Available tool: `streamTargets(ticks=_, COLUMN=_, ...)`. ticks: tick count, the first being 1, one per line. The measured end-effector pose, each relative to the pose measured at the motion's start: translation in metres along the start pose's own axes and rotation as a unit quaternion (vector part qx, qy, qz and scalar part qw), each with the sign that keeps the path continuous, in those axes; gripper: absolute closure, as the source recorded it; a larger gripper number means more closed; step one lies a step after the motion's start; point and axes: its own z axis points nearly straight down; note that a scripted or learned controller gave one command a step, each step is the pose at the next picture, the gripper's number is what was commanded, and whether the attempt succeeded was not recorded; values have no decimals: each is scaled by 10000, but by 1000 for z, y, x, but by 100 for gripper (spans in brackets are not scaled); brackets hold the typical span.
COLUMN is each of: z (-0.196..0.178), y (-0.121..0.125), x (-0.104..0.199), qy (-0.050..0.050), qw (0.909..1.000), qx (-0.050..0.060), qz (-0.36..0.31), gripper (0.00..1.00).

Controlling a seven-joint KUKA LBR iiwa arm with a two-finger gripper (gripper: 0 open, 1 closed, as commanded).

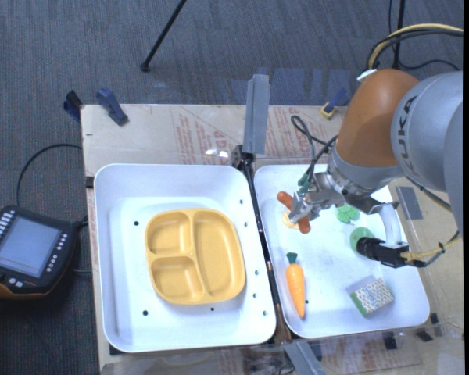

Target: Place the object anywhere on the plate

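gripper (303, 212) low in the right bin (406, 307), pinching a small orange-red object (295, 212), yellow plate (195, 255) well apart

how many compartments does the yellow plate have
3. The yellow plate in the left bin has one large compartment along its right side and two smaller ones stacked on its left, one toward the far edge and one toward the near edge. None looks hidden.

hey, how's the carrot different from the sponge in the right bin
The carrot is orange with a green top, long and tapered; the sponge is a pale, speckled block. The carrot lies by the bin's left wall, the sponge near its lower right corner. Both lie untouched in the right bin.
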Motion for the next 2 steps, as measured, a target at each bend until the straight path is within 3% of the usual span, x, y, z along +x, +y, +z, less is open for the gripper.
streamTargets(ticks=1, z=0, y=0, x=0, qy=0, qw=10000, qx=0, qz=0, gripper=0)
streamTargets(ticks=2, z=-86, y=64, x=53, qy=-9, qw=9995, qx=-39, qz=309, gripper=0)
